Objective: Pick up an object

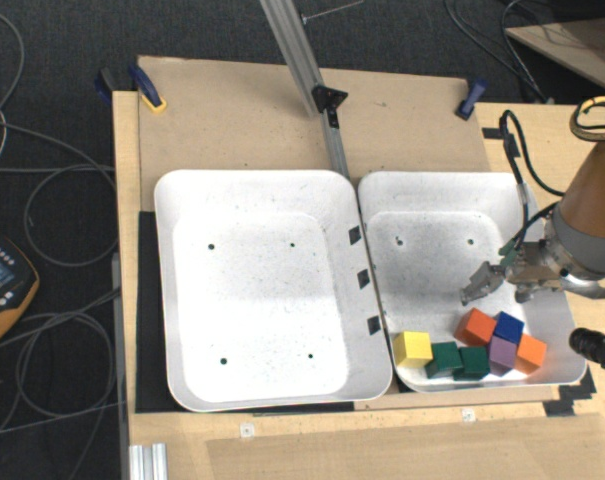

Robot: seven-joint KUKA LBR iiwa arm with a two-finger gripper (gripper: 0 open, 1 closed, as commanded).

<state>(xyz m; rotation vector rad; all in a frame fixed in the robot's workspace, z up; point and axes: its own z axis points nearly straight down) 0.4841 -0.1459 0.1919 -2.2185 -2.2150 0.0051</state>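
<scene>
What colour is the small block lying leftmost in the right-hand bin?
Yellow block, camera view.

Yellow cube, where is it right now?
The small yellow cube lies in the right white bin, at its near edge by the divider, leftmost of the block cluster, beside the dark green block.

Two white bins, left (182,268) and right (422,208), each faintly speckled grey with small dark dots. In the right bin: yellow block (414,347), two green blocks (445,358) and (472,363), red-orange block (475,326), blue block (508,325), purple block (503,351), orange block (531,350). Bench board (232,108) tan, with blue clamps (147,85); one clamp tip perhaps yellow. Surrounding floor (52,48) dark grey.
</scene>
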